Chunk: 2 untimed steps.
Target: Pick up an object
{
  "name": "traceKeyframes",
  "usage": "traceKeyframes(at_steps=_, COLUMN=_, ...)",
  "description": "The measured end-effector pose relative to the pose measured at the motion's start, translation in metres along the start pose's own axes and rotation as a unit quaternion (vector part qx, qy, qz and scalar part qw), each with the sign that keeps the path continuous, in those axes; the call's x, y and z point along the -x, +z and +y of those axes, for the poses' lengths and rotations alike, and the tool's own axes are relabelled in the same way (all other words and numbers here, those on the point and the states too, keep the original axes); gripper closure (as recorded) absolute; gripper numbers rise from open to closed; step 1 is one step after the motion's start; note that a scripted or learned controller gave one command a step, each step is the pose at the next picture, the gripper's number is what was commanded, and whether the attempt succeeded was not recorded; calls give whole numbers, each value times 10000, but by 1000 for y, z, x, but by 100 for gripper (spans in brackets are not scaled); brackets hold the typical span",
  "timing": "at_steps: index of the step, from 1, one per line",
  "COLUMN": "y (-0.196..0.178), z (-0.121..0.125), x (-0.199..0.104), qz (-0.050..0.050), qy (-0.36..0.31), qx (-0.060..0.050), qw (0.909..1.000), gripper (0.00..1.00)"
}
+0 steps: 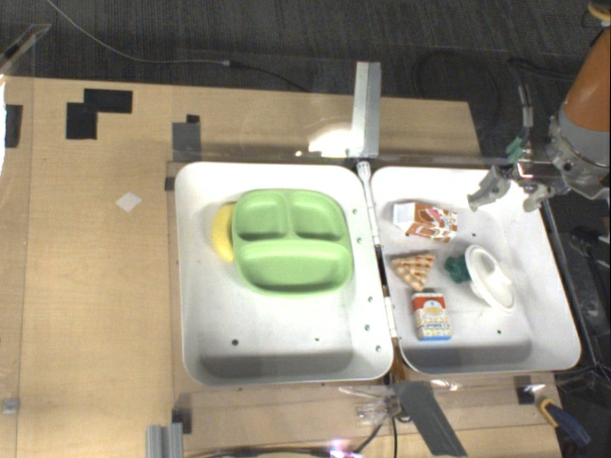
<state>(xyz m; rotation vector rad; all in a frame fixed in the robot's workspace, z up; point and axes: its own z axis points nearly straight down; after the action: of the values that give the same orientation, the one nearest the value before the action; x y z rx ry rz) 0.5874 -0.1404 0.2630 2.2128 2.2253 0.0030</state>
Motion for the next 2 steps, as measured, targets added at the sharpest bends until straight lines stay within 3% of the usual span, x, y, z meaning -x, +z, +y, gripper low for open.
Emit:
traceKeyframes(at_steps=1, y=99, z=-65, x=-24, qz=5, qy=423, qx=-11, qw=9991, gripper=0)
traceKeyframes(at_steps=2, y=130, z=-58, x=-18, qz=4, qy=62, qx=3, qw=10000, gripper=0)
